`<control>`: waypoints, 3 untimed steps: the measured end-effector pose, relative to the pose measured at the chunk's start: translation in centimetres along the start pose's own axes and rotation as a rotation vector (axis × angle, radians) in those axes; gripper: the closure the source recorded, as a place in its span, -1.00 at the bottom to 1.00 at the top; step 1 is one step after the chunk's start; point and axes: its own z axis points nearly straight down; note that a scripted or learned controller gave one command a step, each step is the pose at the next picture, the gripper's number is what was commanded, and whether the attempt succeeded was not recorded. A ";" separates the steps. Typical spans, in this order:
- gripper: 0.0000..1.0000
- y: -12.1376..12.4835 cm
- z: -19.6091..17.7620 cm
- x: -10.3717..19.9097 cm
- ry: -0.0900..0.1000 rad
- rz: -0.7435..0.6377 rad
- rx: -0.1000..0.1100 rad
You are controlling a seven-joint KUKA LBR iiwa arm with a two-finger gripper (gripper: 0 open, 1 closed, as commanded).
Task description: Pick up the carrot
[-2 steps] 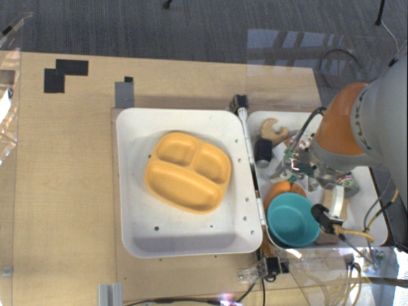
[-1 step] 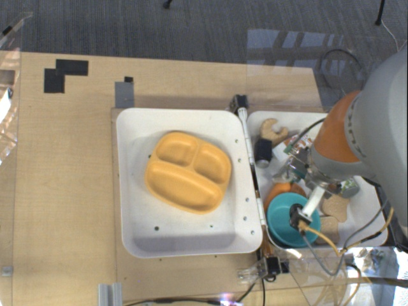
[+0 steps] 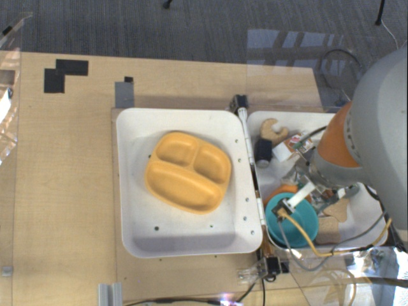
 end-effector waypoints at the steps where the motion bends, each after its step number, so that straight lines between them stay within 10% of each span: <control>1: 1.00 0.2 -1.1 0.2 0.004 -0.014 -0.006; 2: 1.00 -9.9 -9.7 5.0 -0.009 0.413 0.013; 3: 1.00 -16.1 -9.6 8.9 -0.012 0.413 0.013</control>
